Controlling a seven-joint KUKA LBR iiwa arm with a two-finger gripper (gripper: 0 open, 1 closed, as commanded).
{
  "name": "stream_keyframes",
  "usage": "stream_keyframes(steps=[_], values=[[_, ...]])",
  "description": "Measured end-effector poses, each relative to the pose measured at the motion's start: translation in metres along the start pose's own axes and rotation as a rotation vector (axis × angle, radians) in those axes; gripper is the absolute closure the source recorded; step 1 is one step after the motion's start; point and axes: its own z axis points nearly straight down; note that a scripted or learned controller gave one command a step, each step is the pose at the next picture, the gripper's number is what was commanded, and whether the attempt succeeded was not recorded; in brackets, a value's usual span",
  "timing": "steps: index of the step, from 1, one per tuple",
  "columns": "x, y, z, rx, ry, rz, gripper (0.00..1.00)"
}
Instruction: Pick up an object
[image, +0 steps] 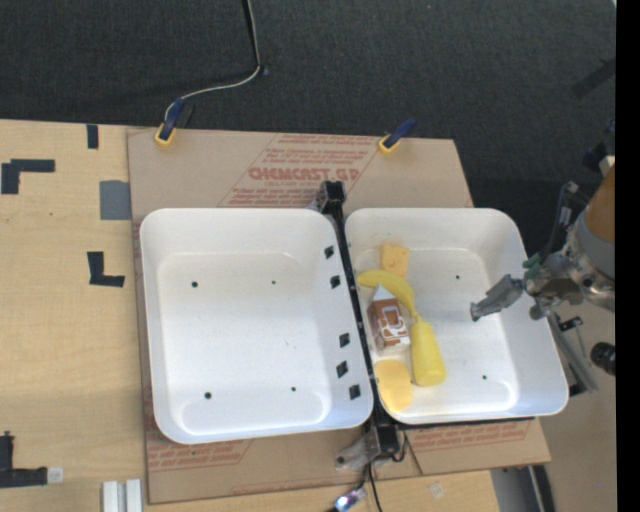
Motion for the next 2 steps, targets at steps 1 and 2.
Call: stream_keyframes(steps=[1, 2], values=[[0.064, -0.011, 0.087, 0.009, 0.005, -0.004, 0.0], [0.082, -0.008, 0.169, -0.006, -0.007, 0.005, 0.0]])
